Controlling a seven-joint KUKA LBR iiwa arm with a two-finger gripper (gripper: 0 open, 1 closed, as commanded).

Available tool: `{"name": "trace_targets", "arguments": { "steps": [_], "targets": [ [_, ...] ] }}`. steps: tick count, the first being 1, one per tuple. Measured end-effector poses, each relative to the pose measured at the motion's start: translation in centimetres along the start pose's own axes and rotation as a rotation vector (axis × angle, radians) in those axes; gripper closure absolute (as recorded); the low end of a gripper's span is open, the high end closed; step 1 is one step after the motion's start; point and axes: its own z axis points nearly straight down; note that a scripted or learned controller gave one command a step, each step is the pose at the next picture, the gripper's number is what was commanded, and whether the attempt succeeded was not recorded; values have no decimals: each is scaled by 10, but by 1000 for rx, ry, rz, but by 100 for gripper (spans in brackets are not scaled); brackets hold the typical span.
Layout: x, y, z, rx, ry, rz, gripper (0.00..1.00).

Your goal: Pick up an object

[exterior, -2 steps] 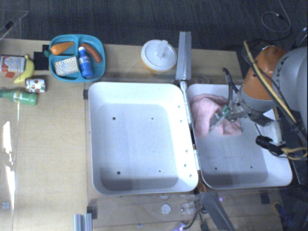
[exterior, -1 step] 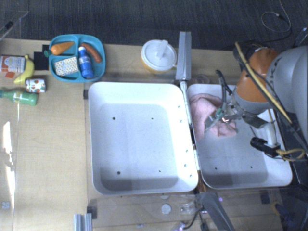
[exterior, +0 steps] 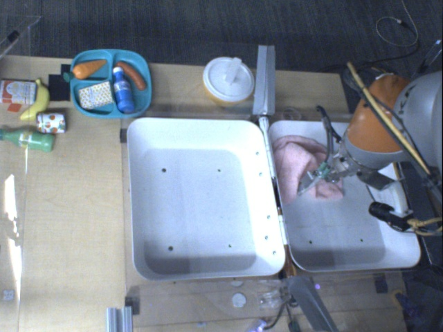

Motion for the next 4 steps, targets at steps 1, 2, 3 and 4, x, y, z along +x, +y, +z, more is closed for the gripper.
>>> {"name": "trace_targets", "arguments": {
  "steps": [1,2,3,4],
  "targets": [
    [-3,54,2,3,1,26,0],
    [-3,54,2,3,1,25,0],
    [2,28,1,2,1,14,0],
    [2,28,1,2,1,14,0]
  ]
}}
